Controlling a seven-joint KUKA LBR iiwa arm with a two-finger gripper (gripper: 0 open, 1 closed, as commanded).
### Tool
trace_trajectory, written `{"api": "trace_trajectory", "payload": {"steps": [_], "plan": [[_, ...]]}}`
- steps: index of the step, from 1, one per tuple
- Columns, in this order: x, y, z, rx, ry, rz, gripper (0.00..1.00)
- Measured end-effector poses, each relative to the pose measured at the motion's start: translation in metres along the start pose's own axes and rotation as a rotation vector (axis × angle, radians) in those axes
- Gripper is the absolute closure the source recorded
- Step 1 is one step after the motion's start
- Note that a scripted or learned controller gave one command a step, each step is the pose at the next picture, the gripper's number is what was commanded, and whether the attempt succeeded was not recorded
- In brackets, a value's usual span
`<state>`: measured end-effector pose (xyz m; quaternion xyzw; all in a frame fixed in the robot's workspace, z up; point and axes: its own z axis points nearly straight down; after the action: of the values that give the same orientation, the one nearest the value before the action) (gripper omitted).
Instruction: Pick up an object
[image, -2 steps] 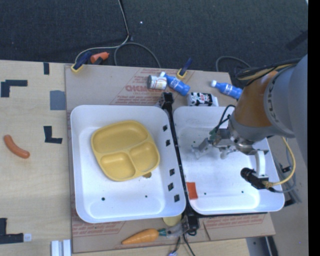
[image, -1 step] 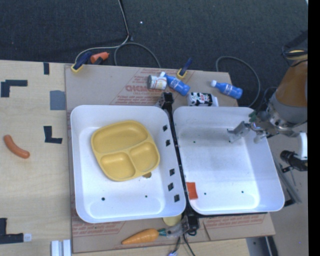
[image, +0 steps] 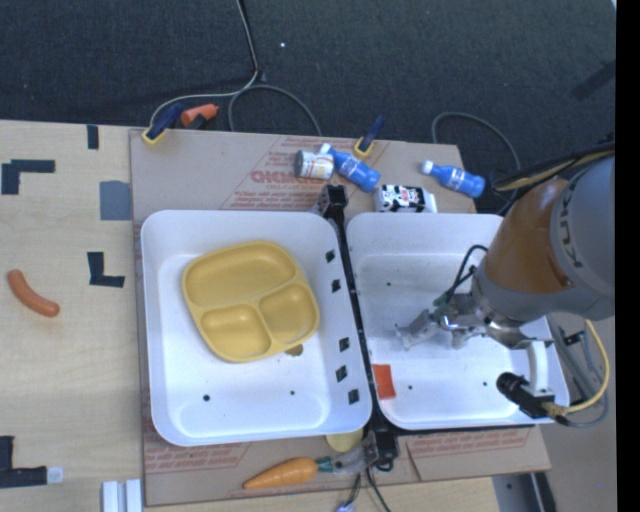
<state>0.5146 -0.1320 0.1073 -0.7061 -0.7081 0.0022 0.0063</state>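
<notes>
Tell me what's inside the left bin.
A yellow divided plate lies in the left bin, toward its back. A small dark object peeks from under the plate's near right edge; the rest of it is covered, so I cannot identify it.

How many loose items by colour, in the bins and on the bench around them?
Yellow: 1, divided plate in the left bin
Orange: 3, carrot, sausage, small block in the right bin
Blue: 2, bottles
White: 1, small bottle
Black-and-white: 1, small pack
Total: 8
</notes>
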Motion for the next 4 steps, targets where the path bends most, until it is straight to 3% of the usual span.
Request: {"api": "trace_trajectory", "payload": {"steps": [1, 2, 3, 4], "plan": [[0.013, 0.062, 0.022, -0.013, -0.007, 0.000, 0.00], [0.039, 0.136, 0.000, -0.019, -0.006, -0.003, 0.00], [0.017, 0.155, 0.021, -0.012, -0.006, 0.002, 0.00], [0.037, 0.128, 0.020, -0.015, -0.009, 0.002, 0.00]]}}
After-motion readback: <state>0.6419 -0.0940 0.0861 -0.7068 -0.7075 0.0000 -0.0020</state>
